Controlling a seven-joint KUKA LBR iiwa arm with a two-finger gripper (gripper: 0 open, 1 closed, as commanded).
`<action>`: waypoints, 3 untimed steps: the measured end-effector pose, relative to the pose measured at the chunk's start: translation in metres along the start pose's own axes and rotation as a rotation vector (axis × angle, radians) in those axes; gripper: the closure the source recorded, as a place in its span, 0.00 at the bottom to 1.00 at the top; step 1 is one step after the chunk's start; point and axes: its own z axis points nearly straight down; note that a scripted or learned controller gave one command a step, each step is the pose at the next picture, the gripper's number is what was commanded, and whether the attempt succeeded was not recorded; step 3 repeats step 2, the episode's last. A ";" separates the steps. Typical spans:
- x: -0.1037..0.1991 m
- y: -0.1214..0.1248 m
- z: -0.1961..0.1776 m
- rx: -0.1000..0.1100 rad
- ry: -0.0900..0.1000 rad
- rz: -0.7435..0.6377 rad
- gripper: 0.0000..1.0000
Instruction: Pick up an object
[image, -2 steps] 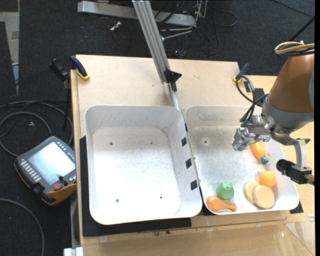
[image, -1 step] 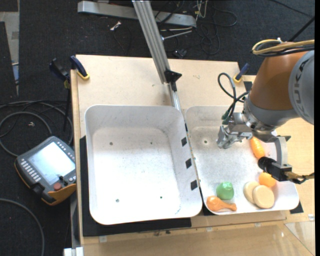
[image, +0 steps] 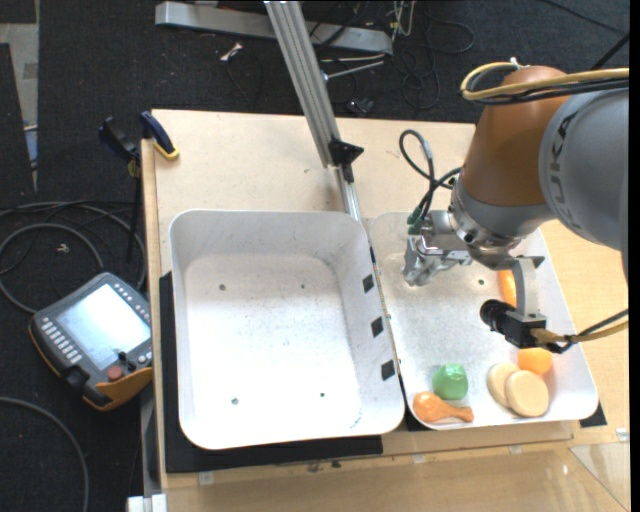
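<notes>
Camera view: gripper (image: 421, 262) hangs over the right bin's (image: 440, 335) far end; can't tell its grasp state. The toys sit well toward the bin's near edge from it: green ball (image: 451, 380), orange piece (image: 440, 407), cream piece (image: 520, 389). They look like light, smooth, rigid plastic. I'd pinch the ball across its middle.

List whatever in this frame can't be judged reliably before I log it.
- Gripper, camera view: small and blurred; finger state unreadable.
- Orange object in the right bin: mostly covered by the arm's black bracket; shape unclear.
- Right bin's far right portion: hidden under the arm.
- Green object: too small to identify.
</notes>
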 end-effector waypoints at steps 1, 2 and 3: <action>0.055 0.017 0.013 0.002 0.000 0.000 1.00; 0.097 0.031 0.016 0.001 0.000 0.001 1.00; 0.097 0.031 0.016 0.001 0.000 0.001 1.00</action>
